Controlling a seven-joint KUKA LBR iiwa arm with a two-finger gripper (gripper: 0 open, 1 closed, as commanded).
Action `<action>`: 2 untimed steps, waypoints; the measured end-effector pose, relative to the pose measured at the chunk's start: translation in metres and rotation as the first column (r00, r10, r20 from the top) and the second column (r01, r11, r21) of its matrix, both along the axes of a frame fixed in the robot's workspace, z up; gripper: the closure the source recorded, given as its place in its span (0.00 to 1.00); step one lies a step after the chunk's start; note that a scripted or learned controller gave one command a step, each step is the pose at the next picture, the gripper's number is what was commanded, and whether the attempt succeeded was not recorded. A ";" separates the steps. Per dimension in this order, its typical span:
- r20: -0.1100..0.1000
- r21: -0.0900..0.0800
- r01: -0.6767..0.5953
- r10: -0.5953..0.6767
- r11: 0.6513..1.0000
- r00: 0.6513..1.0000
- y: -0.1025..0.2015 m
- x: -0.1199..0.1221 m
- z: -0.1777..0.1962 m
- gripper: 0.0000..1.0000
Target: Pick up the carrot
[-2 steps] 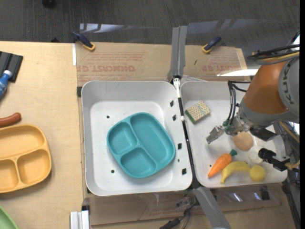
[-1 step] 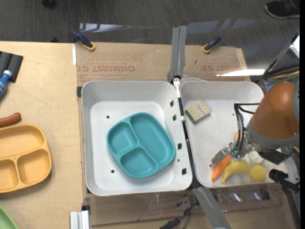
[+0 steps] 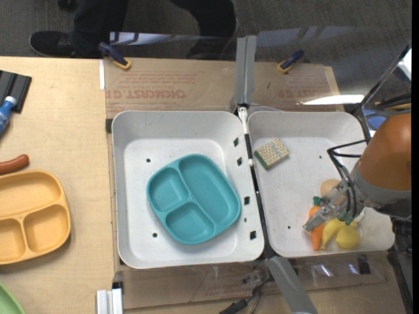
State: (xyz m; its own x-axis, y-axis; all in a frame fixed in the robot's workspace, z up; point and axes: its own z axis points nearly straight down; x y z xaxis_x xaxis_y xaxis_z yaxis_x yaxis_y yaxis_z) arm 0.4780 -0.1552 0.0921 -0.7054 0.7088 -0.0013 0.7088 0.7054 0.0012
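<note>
The orange carrot (image 3: 317, 238) lies near the front right corner of the right bin (image 3: 288, 195), partly covered by my gripper (image 3: 325, 217). The gripper is low over it, right above a small pile of toy food. A yellow banana (image 3: 332, 229) and a yellow lemon (image 3: 348, 237) press against the carrot's right side. Another orange bit (image 3: 315, 209) peeks out just left of the gripper. The grey arm with its orange band (image 3: 393, 156) comes in from the right and hides the part of the pile behind the gripper.
A green and tan sponge block (image 3: 272, 153) sits at the back left of the right bin. A teal divided plate (image 3: 192, 198) lies in the left bin (image 3: 131, 175). On the bench to the left are a yellow divided tray (image 3: 29, 218) and a sausage (image 3: 13, 164).
</note>
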 end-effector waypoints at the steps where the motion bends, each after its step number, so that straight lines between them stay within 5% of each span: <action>1: 0.003 0.001 0.002 -0.002 1.000 1.000 0.000 0.001 0.009 1.00; 2: 0.001 -0.001 -0.205 0.205 0.979 0.979 0.047 0.037 0.112 1.00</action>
